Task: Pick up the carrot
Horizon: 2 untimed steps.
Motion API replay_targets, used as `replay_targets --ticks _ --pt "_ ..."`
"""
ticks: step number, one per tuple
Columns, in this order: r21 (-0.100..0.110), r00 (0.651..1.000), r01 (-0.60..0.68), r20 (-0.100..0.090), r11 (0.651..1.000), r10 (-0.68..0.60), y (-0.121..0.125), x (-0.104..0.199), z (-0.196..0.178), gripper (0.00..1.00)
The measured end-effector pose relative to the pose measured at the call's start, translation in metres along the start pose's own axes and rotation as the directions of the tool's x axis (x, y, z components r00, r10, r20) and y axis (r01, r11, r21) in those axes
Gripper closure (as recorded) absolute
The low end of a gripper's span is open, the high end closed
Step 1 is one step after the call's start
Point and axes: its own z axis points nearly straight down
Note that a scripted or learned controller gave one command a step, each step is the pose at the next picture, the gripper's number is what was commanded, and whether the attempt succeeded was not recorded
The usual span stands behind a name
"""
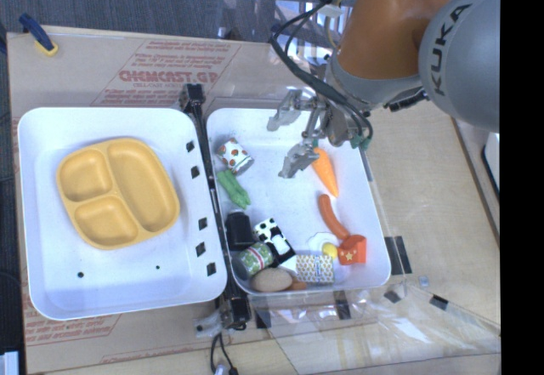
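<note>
The carrot (pixel 326 173) is a small orange cone in the right bin (pixel 376 224), near its right wall, point toward the front. My gripper (pixel 291 137) hangs over the back half of that bin. Its two grey fingers are spread apart, one at the back (pixel 284 113) and one nearer the front (pixel 298 161). The carrot lies just right of the front finger, beside it and not between the two. Nothing sits between the fingers. The wrist hides the carrot's top end.
The right bin also holds a small printed can (pixel 232 155), a green pea pod (pixel 232 188), an orange sausage (pixel 333 217), a red cube (pixel 352 250) and several toys crowded along the front wall. A yellow divided plate (pixel 116 191) lies in the left bin (pixel 51 292).
</note>
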Motion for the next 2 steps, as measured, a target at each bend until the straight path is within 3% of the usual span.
replay_targets --ticks 1,2 --pt "-0.003 1.0 -0.006 -0.008 1.0 0.006 -0.039 -0.028 0.076 0.0" --pt "-0.003 0.967 0.255 -0.001 0.967 -0.255 -0.095 -0.02 0.124 0.0"
